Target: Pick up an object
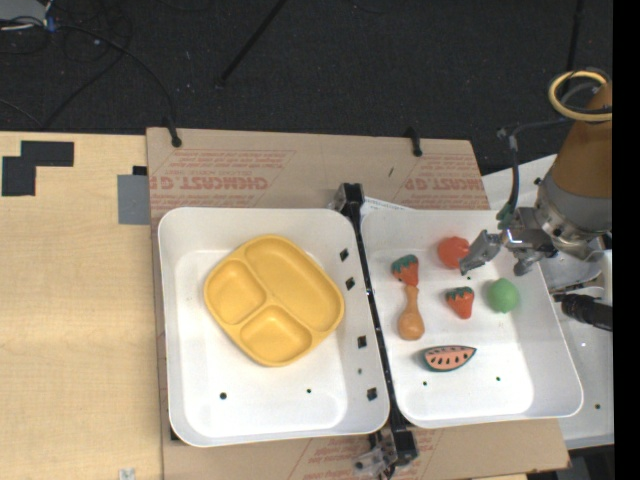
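Hovering: I'm seeing the gripper (497, 253) sitting right of frame over the right bin (560, 393), beside the tomato (452, 251).
Claw: released, grasping nothing.

The arm (582, 168) presents a rounded orange-tan band section above the wrist, tapering upward to a ring-shaped yellow-edged collar at its top. Below the band sits a grey cylindrical wrist housing with a lighter metallic flange. The gripper (497, 255) is built from grey and silver metal parts, with angular dark finger links projecting from a compact block. A thin dark cable (514, 173) runs down along the side of the arm to the gripper body. A further black component protrudes from the underside of the wrist assembly; its detail cannot be resolved.
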Controlling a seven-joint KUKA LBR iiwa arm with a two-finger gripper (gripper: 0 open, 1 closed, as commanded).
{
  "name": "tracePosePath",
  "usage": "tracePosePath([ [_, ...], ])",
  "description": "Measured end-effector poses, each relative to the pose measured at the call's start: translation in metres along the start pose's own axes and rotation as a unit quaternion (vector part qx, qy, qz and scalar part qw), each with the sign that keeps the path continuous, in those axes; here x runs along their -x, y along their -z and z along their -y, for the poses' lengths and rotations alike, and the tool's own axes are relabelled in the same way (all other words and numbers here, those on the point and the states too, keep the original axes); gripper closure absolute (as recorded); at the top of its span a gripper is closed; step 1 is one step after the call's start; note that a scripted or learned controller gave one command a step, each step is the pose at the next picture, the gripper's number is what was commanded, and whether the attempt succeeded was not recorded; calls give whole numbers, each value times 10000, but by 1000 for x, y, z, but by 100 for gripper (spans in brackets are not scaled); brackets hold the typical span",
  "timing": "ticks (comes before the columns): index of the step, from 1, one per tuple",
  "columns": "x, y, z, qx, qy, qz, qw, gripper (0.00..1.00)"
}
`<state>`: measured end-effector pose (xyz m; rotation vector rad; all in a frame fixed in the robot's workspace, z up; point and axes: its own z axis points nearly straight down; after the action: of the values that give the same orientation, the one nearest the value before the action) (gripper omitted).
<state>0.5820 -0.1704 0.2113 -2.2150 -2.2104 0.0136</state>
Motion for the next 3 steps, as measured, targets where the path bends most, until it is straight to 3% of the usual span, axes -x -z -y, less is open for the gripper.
tracePosePath([
  [1, 0, 8, -3, 70, 13, 14, 10000, 0],
  [3, 2, -118, -10, 32, 16, -23, 10000, 0],
])
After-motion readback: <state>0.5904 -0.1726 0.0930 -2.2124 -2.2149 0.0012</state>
